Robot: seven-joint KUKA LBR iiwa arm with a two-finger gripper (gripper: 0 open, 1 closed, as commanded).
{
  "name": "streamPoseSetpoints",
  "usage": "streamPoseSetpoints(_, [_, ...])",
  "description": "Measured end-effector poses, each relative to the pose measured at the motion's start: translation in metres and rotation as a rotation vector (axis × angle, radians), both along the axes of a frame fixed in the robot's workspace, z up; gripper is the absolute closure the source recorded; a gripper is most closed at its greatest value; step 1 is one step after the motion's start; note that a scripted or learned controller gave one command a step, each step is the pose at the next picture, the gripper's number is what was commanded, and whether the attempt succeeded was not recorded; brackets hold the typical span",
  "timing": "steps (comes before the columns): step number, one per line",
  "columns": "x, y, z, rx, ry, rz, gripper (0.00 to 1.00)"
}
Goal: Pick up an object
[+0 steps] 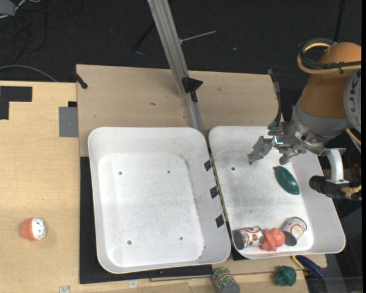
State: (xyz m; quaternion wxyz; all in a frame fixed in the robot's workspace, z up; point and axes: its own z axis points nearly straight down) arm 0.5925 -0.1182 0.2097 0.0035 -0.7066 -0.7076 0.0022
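We take the right-hand shallow white plastic bin (244, 140) as our landmark. The grey two-finger gripper (271, 152) hangs over that bin's upper middle, fingers spread apart with nothing between them. Nearest candidate: the dark green oval object (287, 179), lying flat just beside the gripper, toward the bin's right wall and a bit nearer the front. Along the bin's front wall we see a small red-and-white labelled can on its side (250, 237), a lumpy red soft toy (272, 239) touching it, and a second tilted can with a pale lid (294, 229) close against the toy.

We judge this as the approach step, no grasp yet. To do it well we'd go for the green oval: it sits alone and well apart from the front cluster. Centre the fingers across its narrow width, come straight down, then close. The front trio is crowded, so fingers would likely bump neighbours.
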Motion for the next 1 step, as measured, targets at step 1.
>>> streamPoseSetpoints(1, [0.0009,-0.0008,0.0026,-0.001,-0.005,-0.002,0.00])
